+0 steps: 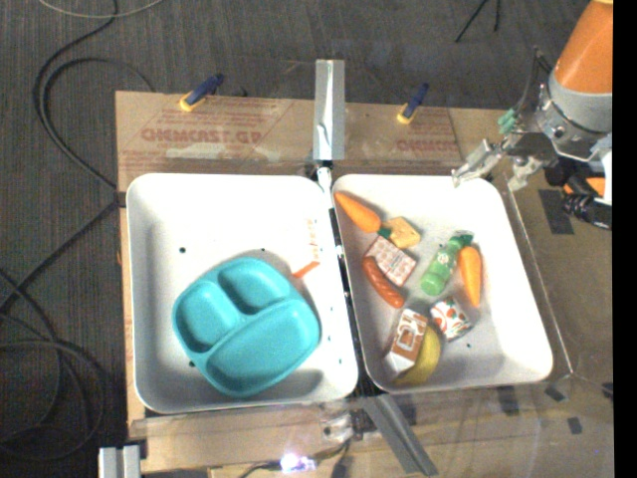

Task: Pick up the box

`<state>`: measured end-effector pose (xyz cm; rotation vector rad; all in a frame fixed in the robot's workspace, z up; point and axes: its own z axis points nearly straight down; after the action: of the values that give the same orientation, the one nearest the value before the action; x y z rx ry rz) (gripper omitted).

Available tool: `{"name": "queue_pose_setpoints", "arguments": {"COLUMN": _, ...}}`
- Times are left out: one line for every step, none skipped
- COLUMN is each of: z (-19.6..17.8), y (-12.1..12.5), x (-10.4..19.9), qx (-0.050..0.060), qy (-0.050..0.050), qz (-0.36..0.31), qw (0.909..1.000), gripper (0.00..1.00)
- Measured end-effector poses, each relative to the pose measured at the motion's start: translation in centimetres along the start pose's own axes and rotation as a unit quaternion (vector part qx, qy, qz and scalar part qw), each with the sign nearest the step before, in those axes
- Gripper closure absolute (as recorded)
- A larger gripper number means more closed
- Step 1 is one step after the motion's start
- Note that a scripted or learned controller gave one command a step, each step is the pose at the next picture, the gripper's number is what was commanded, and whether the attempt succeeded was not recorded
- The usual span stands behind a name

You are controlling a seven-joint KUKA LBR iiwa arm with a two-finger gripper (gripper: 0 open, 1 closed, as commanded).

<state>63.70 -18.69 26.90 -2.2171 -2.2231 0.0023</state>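
Note:
In the right bin point(523, 297) lie a red-and-white box point(391, 262) near the middle, a brown box point(408, 334) resting on a banana point(426, 361) towards the front, and a small red-and-white carton point(450, 318) beside it. My gripper point(491, 170) hovers over the bin's back right corner, well behind and to the right of the boxes. Its fingers are spread open and nothing sits between them.
The right bin also holds two carrots point(356, 210) point(470, 275), a yellow cracker point(404, 232), a sausage point(385, 283) and a green bottle point(441, 264). A teal divided plate point(247, 325) lies in the left bin point(159, 217). A metal divider point(328, 118) stands behind the bins.

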Motion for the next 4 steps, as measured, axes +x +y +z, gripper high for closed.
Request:
{"name": "queue_pose_setpoints", "arguments": {"z": 16.8, "y": 3.0, "x": -0.4, "qx": -0.001, "qy": -0.002, "qz": 0.024, "qw": 0.9997, "gripper": 0.0}}
{"name": "queue_pose_setpoints", "arguments": {"z": 12.9, "y": -2.4, "x": 0.5, "qx": 0.0, "qy": -0.001, "qz": 0.045, "qw": 0.999, "gripper": 0.0}}
{"name": "queue_pose_setpoints", "arguments": {"z": 17.4, "y": -3.8, "x": 6.6, "qx": -0.011, "qy": -0.003, "qz": -0.002, "qw": 0.9999, "gripper": 0.0}}
{"name": "queue_pose_setpoints", "arguments": {"z": 16.2, "y": -3.5, "x": 7.0, "qx": -0.015, "qy": 0.0, "qz": -0.003, "qw": 0.9999, "gripper": 1.0}}
